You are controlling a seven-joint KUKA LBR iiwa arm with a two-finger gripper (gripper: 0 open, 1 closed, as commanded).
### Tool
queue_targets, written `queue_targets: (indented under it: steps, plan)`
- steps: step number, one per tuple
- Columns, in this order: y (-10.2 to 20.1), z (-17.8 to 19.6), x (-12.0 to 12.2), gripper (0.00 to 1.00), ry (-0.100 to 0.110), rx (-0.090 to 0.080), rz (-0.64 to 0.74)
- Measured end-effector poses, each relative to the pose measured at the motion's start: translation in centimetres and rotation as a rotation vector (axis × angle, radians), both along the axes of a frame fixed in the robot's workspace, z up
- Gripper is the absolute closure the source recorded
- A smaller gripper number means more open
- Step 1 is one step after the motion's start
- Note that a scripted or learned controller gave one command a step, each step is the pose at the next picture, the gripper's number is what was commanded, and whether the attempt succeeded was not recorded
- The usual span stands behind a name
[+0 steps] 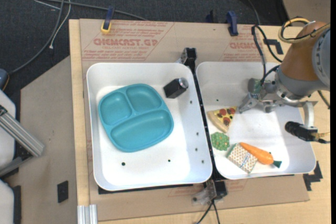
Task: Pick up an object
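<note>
My gripper point(258, 98) hangs over the back middle of the right bin point(231, 75), below the arm's orange band. A toy pizza slice point(222, 117) lies just to its front left, near the bin's left wall. Further forward lie a green toy vegetable point(220, 140), an orange carrot point(256, 153) and a patterned block point(242, 158) touching the carrot. In the left bin point(157, 171) sit a blue divided plate point(136, 117) and a small black cylinder point(176, 87) near the back right corner. I see nothing held by the gripper.
A black part point(298, 130) of the arm's tooling juts over the right bin's right side. Two blue clamps point(108, 18) point(231, 22) grip the cardboard sheet's back edge. Cables run behind the bench.
</note>
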State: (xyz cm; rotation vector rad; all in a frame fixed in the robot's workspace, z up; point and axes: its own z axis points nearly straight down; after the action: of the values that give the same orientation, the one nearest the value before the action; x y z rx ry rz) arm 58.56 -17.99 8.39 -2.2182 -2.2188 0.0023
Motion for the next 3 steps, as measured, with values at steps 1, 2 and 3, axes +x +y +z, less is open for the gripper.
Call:
queue_targets:
  steps: [1, 2, 3]
  plan:
    - [0.0, 1.2, 0.1, 1.00, -0.004, 0.000, 0.000]
    - [-0.8, 5.9, 0.1, 1.00, -0.009, -0.004, -0.001]
    - [-0.3, 11.2, 1.2, 1.00, -0.010, -0.003, 0.001]
